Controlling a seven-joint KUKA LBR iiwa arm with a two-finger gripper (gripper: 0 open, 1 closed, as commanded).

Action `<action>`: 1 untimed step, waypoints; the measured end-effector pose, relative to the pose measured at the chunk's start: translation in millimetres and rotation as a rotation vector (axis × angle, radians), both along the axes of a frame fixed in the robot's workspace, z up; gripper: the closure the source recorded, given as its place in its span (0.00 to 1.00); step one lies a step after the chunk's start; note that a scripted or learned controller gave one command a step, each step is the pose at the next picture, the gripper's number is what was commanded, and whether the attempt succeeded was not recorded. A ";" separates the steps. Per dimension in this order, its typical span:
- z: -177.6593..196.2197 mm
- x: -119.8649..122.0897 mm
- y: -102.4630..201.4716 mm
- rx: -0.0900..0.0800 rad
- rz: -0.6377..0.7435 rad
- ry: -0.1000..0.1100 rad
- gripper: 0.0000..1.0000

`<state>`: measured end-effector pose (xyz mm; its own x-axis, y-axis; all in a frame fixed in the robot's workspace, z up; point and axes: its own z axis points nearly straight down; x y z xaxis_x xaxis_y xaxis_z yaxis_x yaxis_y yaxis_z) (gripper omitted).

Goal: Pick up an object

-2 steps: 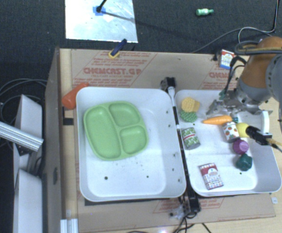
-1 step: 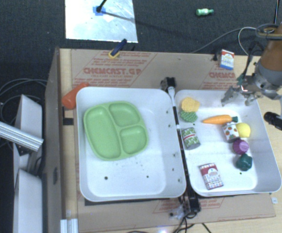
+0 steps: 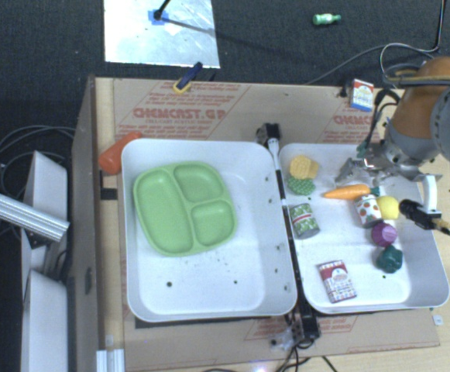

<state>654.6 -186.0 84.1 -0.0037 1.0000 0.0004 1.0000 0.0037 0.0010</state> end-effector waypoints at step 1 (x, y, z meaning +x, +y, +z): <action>0.8 -11.8 -5.5 -0.002 -0.002 -0.002 0.00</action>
